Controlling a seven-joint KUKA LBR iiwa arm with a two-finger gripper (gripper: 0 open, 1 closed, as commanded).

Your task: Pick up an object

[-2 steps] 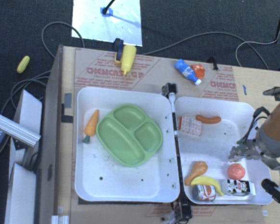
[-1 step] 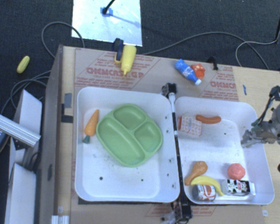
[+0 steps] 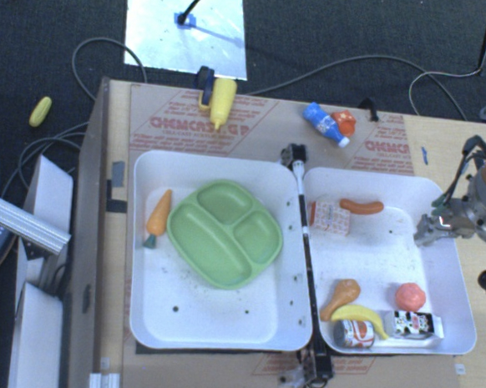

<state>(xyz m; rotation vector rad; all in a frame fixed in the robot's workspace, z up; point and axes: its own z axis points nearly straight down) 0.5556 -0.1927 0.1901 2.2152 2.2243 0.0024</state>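
The grey metal end effector (image 3: 435, 228) hangs over the right edge of the right shallow white plastic bin (image 3: 393, 201), reaching in from the right; whether it is wide or narrow cannot be told from this angle, and nothing shows in its grasp.

All other places are given from that right bin. Inside it, the thing nearest the end effector is a long red-orange toy sausage (image 3: 362, 207), lying along the bin's far wall, to the left of the end effector and apart from it. Just beside the sausage, at the bin's far left corner, lies a small white packet with red print (image 3: 331, 218). Toward the bin's near right corner, well below the end effector, sits a round pink-red ball (image 3: 411, 295); just in front of it lies a white carton with black print (image 3: 413, 325) against the near wall. Left of the carton are a small red and white can on its side (image 3: 354, 332), a yellow toy banana (image 3: 361, 316) touching it, and an orange-brown toy drumstick (image 3: 340, 295) just beside the banana.

To the left of the right bin, sharing the middle divider, is a second white bin (image 3: 207, 333) holding a light green sectioned plate (image 3: 223, 231) and, left of the plate, an orange toy carrot (image 3: 158, 215).

Beyond the right bin's far wall, on the cardboard-covered counter (image 3: 257, 123), lie a blue and white bottle (image 3: 324, 123) touching an orange thing (image 3: 344, 121), and farther left a yellow bottle (image 3: 223, 99).
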